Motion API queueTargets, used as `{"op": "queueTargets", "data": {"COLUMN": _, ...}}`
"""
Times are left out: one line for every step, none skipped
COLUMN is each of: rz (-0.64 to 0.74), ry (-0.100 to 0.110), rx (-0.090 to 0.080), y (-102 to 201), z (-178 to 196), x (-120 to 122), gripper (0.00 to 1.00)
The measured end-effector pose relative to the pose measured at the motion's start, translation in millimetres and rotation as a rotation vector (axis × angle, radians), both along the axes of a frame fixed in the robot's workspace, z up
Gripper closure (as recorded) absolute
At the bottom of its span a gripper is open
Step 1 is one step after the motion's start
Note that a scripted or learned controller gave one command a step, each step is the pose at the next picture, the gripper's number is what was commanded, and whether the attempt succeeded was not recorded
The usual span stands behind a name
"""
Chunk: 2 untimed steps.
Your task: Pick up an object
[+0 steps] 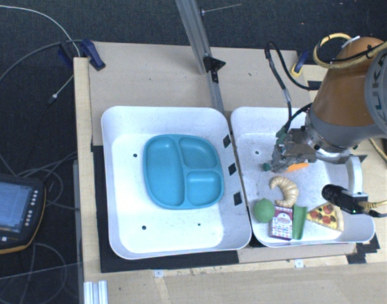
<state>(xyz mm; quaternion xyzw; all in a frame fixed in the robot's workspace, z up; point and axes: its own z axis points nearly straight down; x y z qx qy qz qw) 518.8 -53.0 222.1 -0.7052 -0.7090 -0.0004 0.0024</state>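
1. The fingers are down in the right bin, low over its floor, but from where I stand I cannot tell how far apart they are or whether anything sits between them.
2. Just beside them lies a small orange piece, with a dark green bit on the other side; either could be the target, though nothing looks lifted.
3. A little nearer the front rim sit a croissant, a green ball, a small printed box, a green stick and a pizza slice, all resting on the bin floor.
4. The left bin carries a blue divided tray, well apart from the arm.
5. My guess: the reach is made, but the grasp and lift are not yet shown, so most of the job remains.
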Motion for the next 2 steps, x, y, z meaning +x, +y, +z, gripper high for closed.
{"op": "queueTargets", "data": {"rz": 0.001, "ry": 0.001, "rx": 0.000, "y": 54.3, "z": -6.7, "x": -1.4, "gripper": 1.00}}
{"op": "queueTargets", "data": {"rz": 0.003, "ry": -0.002, "rx": 0.000, "y": 116.9, "z": -3.2, "x": -4.9, "gripper": 1.00}}
